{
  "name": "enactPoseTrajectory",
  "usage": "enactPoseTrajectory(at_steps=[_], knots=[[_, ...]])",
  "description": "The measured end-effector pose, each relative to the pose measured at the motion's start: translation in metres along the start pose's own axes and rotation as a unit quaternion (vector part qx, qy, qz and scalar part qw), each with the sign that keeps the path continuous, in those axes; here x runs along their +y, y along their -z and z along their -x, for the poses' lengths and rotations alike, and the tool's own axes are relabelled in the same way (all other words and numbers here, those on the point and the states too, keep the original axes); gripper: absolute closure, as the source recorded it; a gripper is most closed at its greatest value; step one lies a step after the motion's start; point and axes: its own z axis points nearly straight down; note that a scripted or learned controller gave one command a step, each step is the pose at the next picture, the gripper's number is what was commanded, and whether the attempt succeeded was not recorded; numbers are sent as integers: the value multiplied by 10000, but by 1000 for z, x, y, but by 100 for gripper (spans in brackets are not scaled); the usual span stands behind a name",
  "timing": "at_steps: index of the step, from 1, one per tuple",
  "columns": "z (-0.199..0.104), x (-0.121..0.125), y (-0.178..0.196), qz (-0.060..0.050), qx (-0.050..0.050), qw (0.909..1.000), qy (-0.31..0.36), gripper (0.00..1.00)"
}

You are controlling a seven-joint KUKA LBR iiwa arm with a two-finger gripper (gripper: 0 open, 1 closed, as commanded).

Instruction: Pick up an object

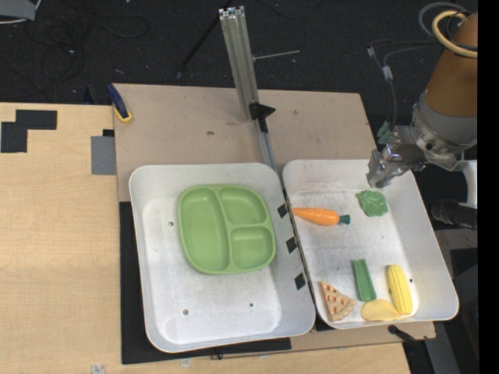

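The right bin (312, 179) holds several toy foods. An orange carrot (318, 217) lies near its left side, and a green leafy piece (373, 203) sits just right of it. Lower down are a green stick (362, 280), a yellow corn cob (400, 288), a pizza slice (336, 300) and a yellow piece (380, 311). My gripper (380, 173) hangs above the bin's upper right part, just above and beside the green leafy piece, with nothing seen in it.
The left bin (156, 287) holds a green divided plate (227, 229). A metal post (240, 61) stands behind the bins. A wooden surface (54, 240) extends to the left.
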Motion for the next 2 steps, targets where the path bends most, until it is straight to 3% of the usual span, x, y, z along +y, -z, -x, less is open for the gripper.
enactPoseTrajectory(at_steps=[2], knots=[[-90, -21, -15, -27, 6, 10000, 13, 100]])
